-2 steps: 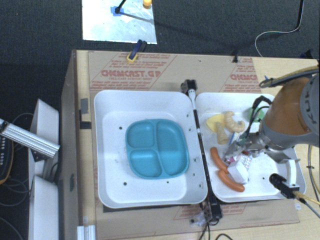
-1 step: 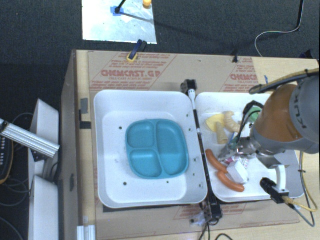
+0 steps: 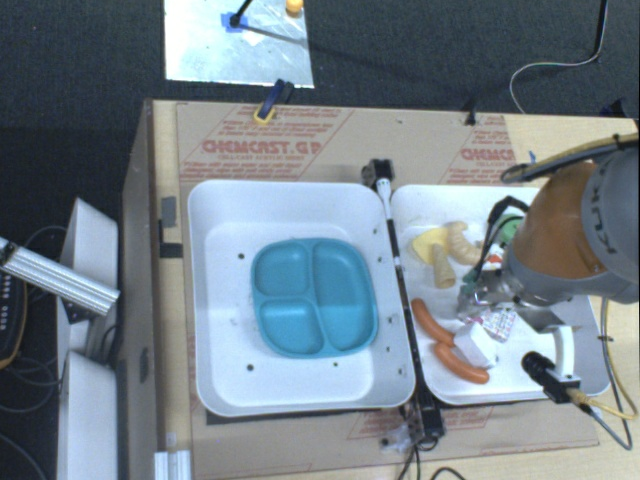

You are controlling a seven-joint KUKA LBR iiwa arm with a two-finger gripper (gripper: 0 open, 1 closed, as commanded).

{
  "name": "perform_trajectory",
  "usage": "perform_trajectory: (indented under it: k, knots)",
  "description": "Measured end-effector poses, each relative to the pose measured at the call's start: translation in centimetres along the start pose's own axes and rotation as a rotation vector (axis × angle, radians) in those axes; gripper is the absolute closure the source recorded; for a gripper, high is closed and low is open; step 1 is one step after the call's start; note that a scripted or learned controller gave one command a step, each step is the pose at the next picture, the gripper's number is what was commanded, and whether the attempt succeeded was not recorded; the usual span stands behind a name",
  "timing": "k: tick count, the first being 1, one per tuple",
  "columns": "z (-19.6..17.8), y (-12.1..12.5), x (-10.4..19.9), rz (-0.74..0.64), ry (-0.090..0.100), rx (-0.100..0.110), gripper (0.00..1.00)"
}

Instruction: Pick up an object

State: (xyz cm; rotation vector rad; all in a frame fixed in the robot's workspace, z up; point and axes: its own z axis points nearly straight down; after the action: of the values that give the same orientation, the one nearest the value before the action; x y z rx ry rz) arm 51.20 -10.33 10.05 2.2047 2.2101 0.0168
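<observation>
Two smooth orange sausages [image 3: 448, 343] lay near the right bin's [image 3: 425, 208] front-left corner, beside pale lumpy pieces [image 3: 447, 248]. The bent arm [image 3: 575, 233] lowered its pincer [image 3: 482, 303] there; whether it was clenched, I couldn't tell.

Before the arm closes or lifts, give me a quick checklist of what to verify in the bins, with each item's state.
1. Gripper is down inside the right bin: ok.
2. Something is under it: ok, a small white packet lies just beside the fingertips.
3. An object sits between the fingers: cannot tell, the wrist hides them.
4. Neighbours are apart from the target: not ok, two sausages and a white block crowd the packet.
5. The yellowish food pieces are out of the way: ok, they lie toward the bin's far end.
6. Left bin with the blue divided plate is undisturbed: ok.
</observation>
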Motion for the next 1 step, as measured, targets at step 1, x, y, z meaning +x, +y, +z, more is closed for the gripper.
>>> perform_trajectory:
  k: [1]
  knots:
    - [0.02, -0.02, 0.01, 0.000, 0.000, 0.001, 0.00]
